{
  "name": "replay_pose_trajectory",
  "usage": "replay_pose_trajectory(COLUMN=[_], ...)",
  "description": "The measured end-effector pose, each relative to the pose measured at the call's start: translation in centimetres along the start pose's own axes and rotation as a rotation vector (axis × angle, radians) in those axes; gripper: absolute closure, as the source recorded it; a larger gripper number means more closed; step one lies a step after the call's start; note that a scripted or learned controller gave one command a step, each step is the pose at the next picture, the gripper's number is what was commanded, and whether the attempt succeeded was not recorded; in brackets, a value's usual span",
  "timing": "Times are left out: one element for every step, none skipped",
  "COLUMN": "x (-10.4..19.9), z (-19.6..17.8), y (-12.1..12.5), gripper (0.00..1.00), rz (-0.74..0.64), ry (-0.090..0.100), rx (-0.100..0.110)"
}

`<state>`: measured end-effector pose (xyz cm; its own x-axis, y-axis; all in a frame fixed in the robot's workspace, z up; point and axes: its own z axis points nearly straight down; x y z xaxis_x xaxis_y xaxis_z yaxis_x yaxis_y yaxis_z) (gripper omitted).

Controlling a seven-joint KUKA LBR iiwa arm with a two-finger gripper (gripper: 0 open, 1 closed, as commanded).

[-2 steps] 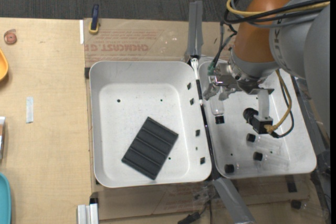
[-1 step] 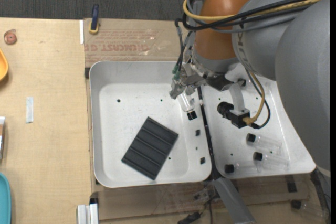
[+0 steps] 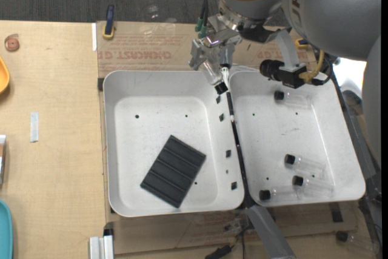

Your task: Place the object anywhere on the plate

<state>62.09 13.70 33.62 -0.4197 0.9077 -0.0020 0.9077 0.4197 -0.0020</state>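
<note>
Gripper above far end of ridge between two white bins, finger opening indiscernible, nothing visibly held, black ribbed plate below and left of gripper, lying flat in left bin, well apart

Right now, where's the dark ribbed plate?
The dark ribbed plate lies flat in the left bin, toward its near edge, turned at a slant. The gripper hangs above the divider between the two bins, up at the far side.
</note>
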Motion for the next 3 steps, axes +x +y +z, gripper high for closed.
replay_pose_trajectory(x=[4.9, 7.2, 8.9], z=[-6.6, 4.8, 3.2], y=[4.9, 0.6, -6.9], gripper=[1.0, 1.0, 1.0], rz=[-0.189, -0.4, -0.593], ry=[-0.001, 0.001, 0.001], rx=[-0.001, 0.0, -0.001])
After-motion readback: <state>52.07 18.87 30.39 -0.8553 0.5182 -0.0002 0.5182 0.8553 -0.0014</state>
